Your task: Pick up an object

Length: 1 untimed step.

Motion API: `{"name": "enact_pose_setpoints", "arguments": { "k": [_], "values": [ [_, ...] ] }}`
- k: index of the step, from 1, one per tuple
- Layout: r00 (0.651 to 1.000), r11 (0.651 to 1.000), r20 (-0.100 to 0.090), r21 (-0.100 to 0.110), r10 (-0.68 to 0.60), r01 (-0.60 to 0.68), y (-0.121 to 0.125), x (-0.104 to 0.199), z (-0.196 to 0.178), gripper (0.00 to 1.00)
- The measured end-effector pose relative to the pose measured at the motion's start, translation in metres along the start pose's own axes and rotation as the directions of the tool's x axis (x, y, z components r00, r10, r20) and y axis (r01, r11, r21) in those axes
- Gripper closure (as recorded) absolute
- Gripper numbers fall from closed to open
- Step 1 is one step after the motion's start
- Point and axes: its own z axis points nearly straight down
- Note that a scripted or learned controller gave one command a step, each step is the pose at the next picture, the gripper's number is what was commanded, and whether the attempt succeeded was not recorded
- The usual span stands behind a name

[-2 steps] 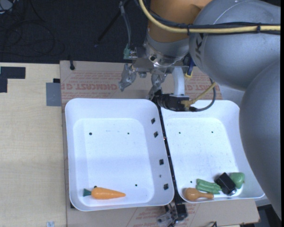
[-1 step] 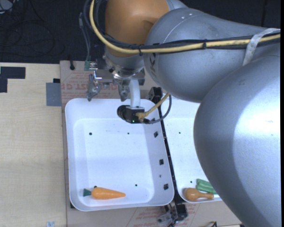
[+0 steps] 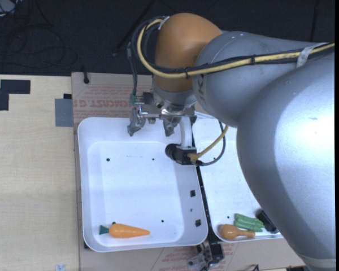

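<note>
Over on the far left, just bare wooden counter (image 3: pixel 28 168) with a few dark patches, nothing to grab there. Moving right into the left bin (image 3: pixel 137 243): mostly blank white floor, but down at the near edge lies a toy carrot (image 3: pixel 127 230), flat on its side, green stub pointing left and tip pointing right, close to the front wall. Looks like the easiest pick going, since nothing crowds it. Up at the far rim of that same bin hangs the gripper (image 3: pixel 152 127), fingers (image 3: pixel 134 127) spread apart with nothing between them, so clearly not carrying anything. Well apart from the carrot too, basically opposite ends of the bin. Probably parked high at the back to keep the view of the bin open before dropping in, though that's just a guess. Next along, a dark divider strip between the two bins, then the right bin (image 3: pixel 226 191), largely hidden under the big grey arm (image 3: pixel 282 129). Peeking out at its near edge: a green pea pod (image 3: pixel 248 222) and, touching it or just beside it, a tan pear-ish thing (image 3: pixel 236 232). Harder targets, tucked right under the arm's bulk.
</note>
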Motion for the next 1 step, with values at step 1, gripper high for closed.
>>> {"name": "enact_pose_setpoints", "arguments": {
  "k": [1],
  "values": [
    [1.0, 1.0, -0.002, -0.003, -0.006, 0.006, 0.0003, 0.0285, 0.1296, 0.0]
  ]
}}
